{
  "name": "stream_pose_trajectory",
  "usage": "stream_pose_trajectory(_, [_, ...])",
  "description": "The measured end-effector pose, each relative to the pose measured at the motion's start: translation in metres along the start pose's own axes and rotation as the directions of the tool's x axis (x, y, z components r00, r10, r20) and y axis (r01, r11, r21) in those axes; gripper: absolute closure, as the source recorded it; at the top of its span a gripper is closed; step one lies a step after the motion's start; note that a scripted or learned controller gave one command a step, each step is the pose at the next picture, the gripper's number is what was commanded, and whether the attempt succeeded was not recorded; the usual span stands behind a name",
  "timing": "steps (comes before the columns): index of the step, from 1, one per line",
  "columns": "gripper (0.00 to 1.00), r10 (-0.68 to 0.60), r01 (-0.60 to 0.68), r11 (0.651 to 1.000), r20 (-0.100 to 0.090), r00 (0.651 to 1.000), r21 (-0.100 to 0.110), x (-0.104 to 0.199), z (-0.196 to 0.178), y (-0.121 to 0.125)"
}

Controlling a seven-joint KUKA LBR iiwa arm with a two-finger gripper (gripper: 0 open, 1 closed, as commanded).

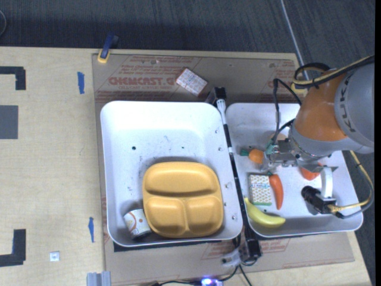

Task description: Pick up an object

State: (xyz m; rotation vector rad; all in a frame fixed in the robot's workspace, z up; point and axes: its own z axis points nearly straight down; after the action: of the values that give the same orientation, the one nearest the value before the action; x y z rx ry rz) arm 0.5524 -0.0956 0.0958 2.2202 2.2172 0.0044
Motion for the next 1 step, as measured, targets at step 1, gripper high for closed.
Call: stream_pose_trajectory(1, [0.0, 0.0, 0.0, 1.0, 0.0, 1.0, 0.0, 0.0, 0.0001, -0.0001])
